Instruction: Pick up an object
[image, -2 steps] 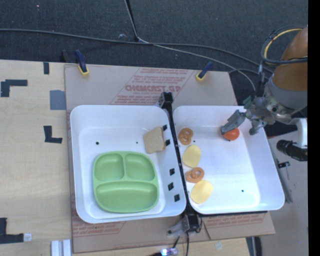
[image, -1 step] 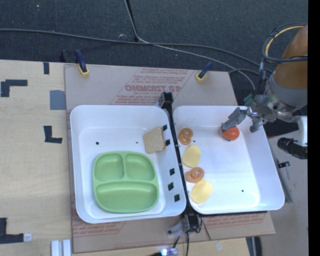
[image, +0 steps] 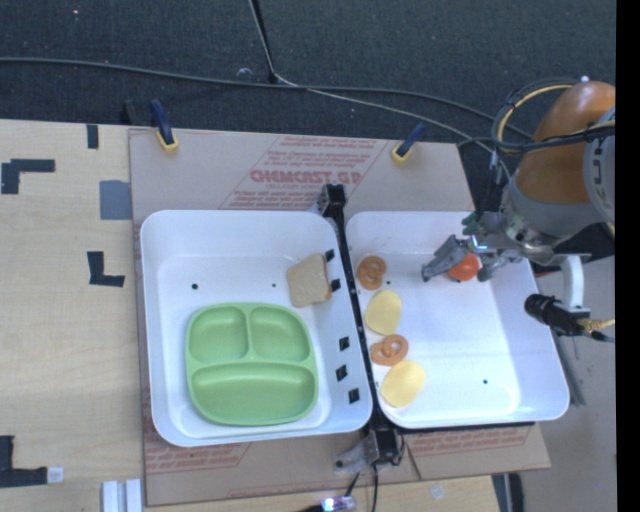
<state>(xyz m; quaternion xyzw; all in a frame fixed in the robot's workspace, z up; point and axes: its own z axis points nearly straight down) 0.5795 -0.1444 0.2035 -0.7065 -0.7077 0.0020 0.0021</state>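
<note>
Here the end effector (image: 462, 264) grips a small orange-red object (image: 464, 267) (bare floor below) in the right bin (image: 520, 390).

Objects available for picking. Right bin (image: 520, 395): four small flat pieces in a loose column along its left wall — an orange pretzel-shaped ring (image: 371, 270) at the top, a pale yellow oval chip (image: 382, 312) just below it, a second orange ring (image: 389, 349) touching that chip's lower edge, and a second yellow chip (image: 402, 383) lowest, near the bin's front. A small red-orange object (image: 464, 267) sits in the bin's upper right part, well apart from the column; its shape is partly hidden. Left bin (image: 160, 300): a tan bread-slice piece (image: 309, 281), tilted, beside the dividing wall — just above a green three-compartment plate (image: 250, 362) lying flat.
</note>
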